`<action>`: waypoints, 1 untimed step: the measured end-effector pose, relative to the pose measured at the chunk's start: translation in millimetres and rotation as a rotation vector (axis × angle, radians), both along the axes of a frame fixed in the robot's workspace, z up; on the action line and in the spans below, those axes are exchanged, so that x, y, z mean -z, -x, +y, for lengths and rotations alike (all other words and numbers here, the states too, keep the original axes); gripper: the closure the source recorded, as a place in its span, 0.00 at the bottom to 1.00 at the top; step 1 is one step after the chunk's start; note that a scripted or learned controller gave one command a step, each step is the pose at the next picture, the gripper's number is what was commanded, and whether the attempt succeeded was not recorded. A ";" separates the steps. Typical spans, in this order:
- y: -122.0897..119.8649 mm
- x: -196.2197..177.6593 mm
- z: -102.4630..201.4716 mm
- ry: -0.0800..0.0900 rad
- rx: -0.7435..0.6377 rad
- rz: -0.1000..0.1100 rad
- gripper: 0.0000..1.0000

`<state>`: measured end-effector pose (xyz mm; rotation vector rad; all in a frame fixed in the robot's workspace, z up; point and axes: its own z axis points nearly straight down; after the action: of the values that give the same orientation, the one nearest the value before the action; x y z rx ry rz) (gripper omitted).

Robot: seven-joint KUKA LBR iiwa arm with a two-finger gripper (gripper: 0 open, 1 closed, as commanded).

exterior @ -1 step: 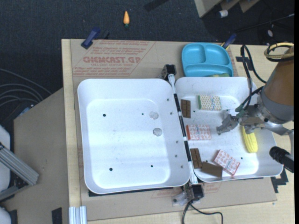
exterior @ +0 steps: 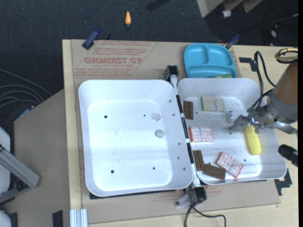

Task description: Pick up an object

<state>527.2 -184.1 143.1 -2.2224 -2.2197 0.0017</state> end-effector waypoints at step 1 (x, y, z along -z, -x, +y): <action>-66.0 59.1 -24.2 -0.001 -0.002 0.000 0.00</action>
<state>593.2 -208.2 84.0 -2.2193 -2.2218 0.0006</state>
